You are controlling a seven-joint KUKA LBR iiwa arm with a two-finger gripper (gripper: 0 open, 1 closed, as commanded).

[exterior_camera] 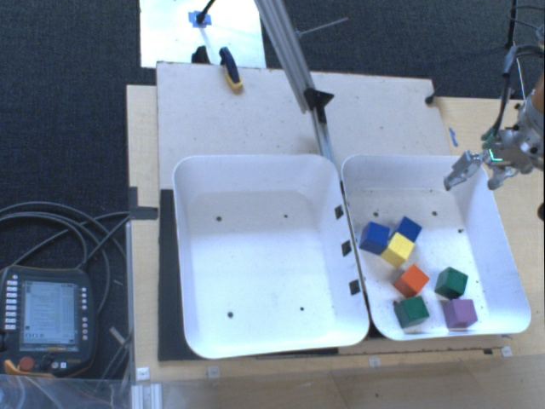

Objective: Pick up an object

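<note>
Several small cubes lie in the right bin: two blue ones, a yellow one touching both, an orange one, two green ones and a purple one. My gripper hangs over the bin's far right corner, above and right of the cubes. Its fingers are spread, open, with nothing between them.
The left bin sits beside the right one, their rims touching. A slanted metal rail runs down to the bins' far junction. A blue and yellow clamp lies on the board behind. A teach pendant with cables rests at the left.
</note>
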